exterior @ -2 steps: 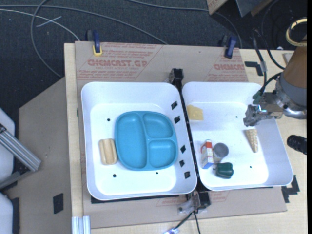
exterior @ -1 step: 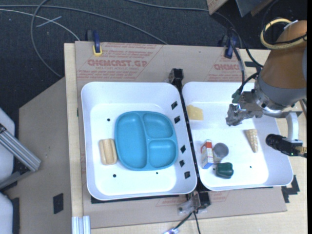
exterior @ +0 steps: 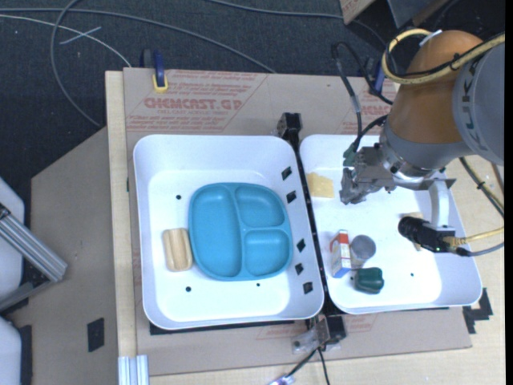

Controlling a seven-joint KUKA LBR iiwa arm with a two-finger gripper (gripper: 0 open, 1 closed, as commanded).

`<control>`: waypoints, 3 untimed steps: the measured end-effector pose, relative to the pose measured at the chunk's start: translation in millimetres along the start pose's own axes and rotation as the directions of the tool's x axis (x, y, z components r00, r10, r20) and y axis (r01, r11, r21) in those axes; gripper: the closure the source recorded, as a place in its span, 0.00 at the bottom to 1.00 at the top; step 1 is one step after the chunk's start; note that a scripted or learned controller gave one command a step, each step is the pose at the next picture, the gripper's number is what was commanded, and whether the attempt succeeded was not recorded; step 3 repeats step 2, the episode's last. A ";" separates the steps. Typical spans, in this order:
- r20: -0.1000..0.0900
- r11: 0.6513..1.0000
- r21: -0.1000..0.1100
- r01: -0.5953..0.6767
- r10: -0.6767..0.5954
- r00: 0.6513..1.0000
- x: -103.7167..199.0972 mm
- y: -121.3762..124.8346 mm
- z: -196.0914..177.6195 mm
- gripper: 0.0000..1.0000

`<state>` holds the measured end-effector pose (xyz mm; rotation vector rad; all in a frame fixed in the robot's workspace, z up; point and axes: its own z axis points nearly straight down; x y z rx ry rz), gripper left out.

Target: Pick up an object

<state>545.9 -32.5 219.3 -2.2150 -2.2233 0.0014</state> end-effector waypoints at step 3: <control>0.000 1.000 -0.005 0.002 -0.002 1.000 97.1 32.0 -16.1 1.00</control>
